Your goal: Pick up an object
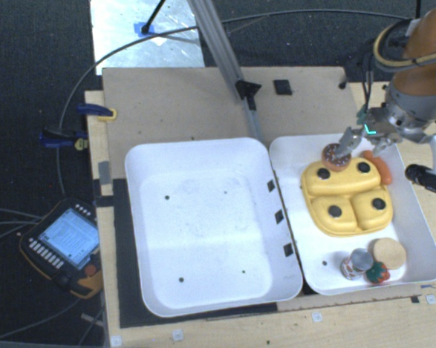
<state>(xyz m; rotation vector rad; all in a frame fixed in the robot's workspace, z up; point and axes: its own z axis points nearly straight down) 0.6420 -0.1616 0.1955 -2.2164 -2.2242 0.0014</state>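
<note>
**Gripper low over top of right bin, finger state unreadable**

I can't get a clean read on the gripper (356,140). It sits in the upper right of the frame, at the top edge of the right bin (430,245), and its fingers blur into the clutter under them. Open or closed, I cannot tell. Nothing is visibly between them.

Just beside the tip there's a small round brownish object (335,155), resting on or against the upper left corner of the yellow moulded piece (348,196). I can't tell whether the gripper touches it. An orange object (384,171) pokes out along the yellow piece's upper right side, mostly hidden behind it.

The yellow piece is the big item: four rounded lobes, each with a dark spot, lying flat in the upper middle of the right bin. Its long axis runs from upper left to lower right of the frame, slightly skewed from the bin walls.

Lower right of that bin holds a tight cluster: a tan disc (389,252), a small can-like thing (355,263) and something green (377,272), touching or nearly so. Too small to identify further.

The arm (419,66) is cut off by the right frame edge. The left bin (142,212) fills the centre left of the frame.
</note>
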